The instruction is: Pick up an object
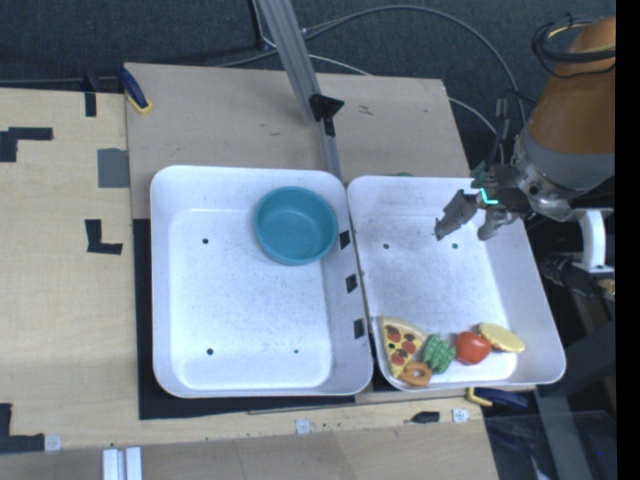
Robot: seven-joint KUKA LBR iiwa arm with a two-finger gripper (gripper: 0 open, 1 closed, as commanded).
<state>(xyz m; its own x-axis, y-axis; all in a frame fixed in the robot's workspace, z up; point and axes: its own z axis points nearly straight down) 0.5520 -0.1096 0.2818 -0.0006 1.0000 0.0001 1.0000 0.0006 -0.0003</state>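
Open, bare dark metal pincer (467, 220) above right bin's far edge; glossy round blue plastic bowl (295, 225) at left bin's far edge.

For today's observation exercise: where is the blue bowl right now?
The blue bowl sits in the left bin, near its far right corner, beside the divide between bins.

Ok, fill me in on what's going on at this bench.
A grey arm reaches in from the right, its gripper open over the far part of the right bin, with nothing between its fingers. The toy food sits at that bin's near edge: a pizza slice, a green vegetable, a tomato and a yellow piece. A blue bowl rests in the left bin.
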